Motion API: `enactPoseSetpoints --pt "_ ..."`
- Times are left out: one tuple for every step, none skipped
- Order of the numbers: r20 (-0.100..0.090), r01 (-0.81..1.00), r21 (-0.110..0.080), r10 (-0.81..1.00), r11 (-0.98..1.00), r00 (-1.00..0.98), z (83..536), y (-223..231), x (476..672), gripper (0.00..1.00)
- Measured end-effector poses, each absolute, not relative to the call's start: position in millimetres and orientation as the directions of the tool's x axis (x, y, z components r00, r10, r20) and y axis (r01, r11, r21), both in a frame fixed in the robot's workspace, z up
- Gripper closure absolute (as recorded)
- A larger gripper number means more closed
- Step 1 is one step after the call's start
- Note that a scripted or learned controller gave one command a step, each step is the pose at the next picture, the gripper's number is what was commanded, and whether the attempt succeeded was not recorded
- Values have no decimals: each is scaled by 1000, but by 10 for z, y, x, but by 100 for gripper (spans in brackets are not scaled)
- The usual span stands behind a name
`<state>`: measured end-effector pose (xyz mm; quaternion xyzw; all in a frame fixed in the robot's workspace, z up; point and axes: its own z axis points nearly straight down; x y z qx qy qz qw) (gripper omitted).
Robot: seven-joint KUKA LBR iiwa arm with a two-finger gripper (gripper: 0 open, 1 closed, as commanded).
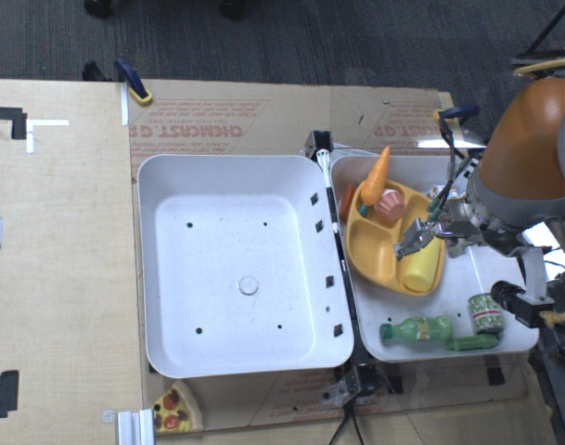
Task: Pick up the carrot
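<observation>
Camera view is showing you the gripper [419,239] hanging over the right bin [514,341], its dark fingers reaching down and left from the grey wrist, low over the yellow tray [375,253]. You cannot tell from this angle whether those fingers are spread or closed, and nothing is visibly sitting between them. Right below the fingertips a yellow cylinder [421,267] is lying at the tray's near edge, close enough that contact cannot be ruled in or out. Just up and left of the gripper a pink piece [391,204] is resting in the tray. The carrot [374,179] is lying a little farther up-left, apart from the fingers, slanting with its tip propped over the tray's far rim. Toward you from the gripper, a green bottle [419,330] is lying on its side on the bin floor, and a small can [486,313] is sitting to its right. Well off to the gripper's left, the left bin [171,248] is holding a small white disc [249,286].
</observation>
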<state>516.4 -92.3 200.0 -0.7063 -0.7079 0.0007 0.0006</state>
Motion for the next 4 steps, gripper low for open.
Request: enactPoseSetpoints --pt "0 997 6 997 -72 72 944 -1071 5201 0" --pt "-2 995 2 995 97 -97 972 -1204 5934 0" --pt "1 996 1 996 -85 85 930 -1048 5446 0" --pt "41 999 -50 999 -21 24 1024 -1473 6552 0"
